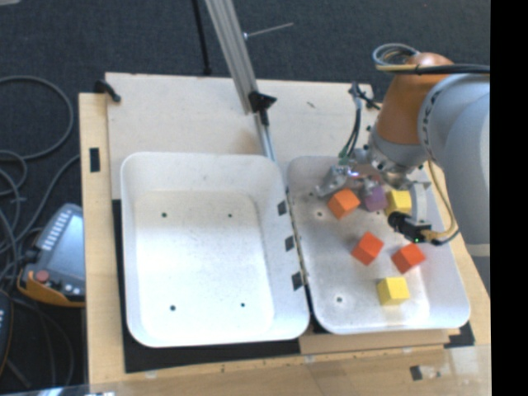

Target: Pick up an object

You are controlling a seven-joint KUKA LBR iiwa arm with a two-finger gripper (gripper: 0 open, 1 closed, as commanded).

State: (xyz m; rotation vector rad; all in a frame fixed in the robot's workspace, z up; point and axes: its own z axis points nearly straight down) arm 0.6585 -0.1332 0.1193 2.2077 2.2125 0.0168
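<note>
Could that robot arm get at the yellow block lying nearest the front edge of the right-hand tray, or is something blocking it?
Probably yes. The yellow block lies alone in the right bin, apart from the two red-orange blocks, with nothing over it. The gripper works in that same bin, farther back.

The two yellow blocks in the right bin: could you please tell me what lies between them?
In the camera view, a red block lies between the upper yellow block and the lower yellow block, with an orange block just left of that line.

Orange block [344, 202], yellow block [393, 289], white bins [140, 172]
</note>
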